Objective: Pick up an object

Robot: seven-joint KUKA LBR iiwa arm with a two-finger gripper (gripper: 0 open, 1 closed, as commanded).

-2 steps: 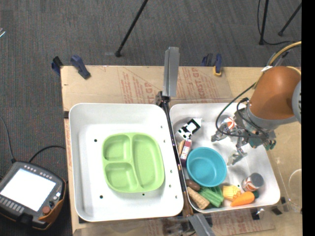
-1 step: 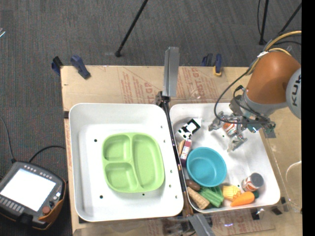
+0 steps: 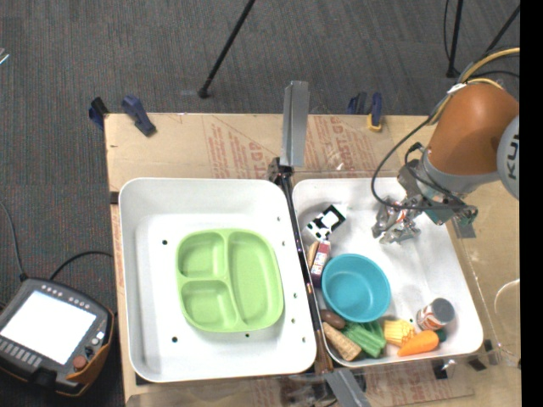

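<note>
The gripper (image 3: 397,225) hangs over bare floor at the back of the right bin (image 3: 462,265), holding nothing; whether it is apart or together, I cannot tell. The nearest pickings, a blue bowl (image 3: 356,287) and cow-patterned toy (image 3: 326,222), lie just beside it.

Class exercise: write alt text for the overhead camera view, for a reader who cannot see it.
A robot arm's gripper hangs over the right white bin, which holds a blue bowl and small toy foods. The left white bin holds a green divided plate.

The gripper (image 3: 397,225) hangs over the right bin (image 3: 448,253) above a blue bowl (image 3: 355,287).
</note>
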